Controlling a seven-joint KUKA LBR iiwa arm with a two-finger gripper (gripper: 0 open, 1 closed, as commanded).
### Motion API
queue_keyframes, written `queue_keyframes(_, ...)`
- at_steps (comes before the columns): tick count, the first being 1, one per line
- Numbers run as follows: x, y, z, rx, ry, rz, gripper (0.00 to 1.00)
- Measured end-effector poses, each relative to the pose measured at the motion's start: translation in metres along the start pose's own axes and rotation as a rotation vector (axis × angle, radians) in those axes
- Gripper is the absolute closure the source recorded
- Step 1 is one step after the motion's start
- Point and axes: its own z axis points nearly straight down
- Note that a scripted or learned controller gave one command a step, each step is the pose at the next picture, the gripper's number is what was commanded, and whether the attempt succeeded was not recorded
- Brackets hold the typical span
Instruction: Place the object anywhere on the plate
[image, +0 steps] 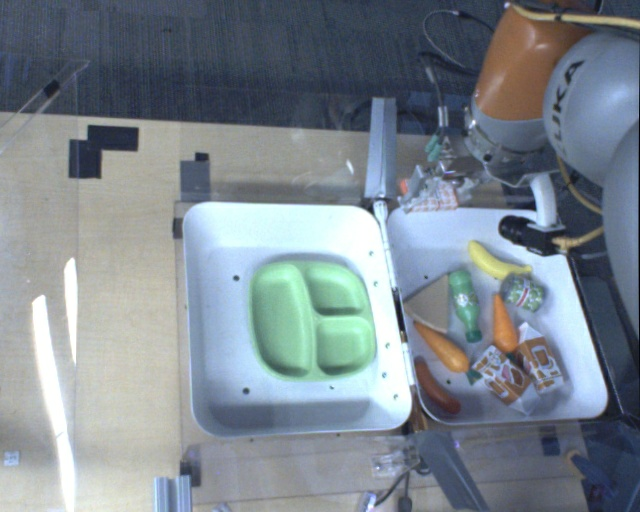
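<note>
The gripper (437, 180) hangs at the far rim of the right bin (590, 390), near that bin's far left corner, with the grey arm (590, 90) and its orange band (520, 55) rising behind it to the right. A small red-and-white packet (430, 197) sits right at the gripper's tip; whether the packet is actually clamped, or how the gripper is set, cannot be told from this angle.

Taking the right bin as the landmark: inside it, toward the far side, lies a yellow banana (495, 261), and just nearer than that a round green-and-white item (524, 293). Around the bin's middle a green bottle (462, 304) lies beside a tan wedge (432, 302) on its left. An orange carrot (505, 322) lies right of the bottle, and a second carrot (443, 347) lies slantwise nearer the front. At the front left corner rests a dark red sausage (437, 388). Two brown-and-white snack packets (520, 368) lie at the front right.

Directly left of the right bin, touching it along the shared edge, stands the left bin (205, 300), and a green divided plate (311, 317) with three compartments lies in its middle.
</note>
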Motion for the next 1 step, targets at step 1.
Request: queue_keyframes(1,0.0613,-0.0738,0.0427,0.002,0.003,-0.056,1.00)
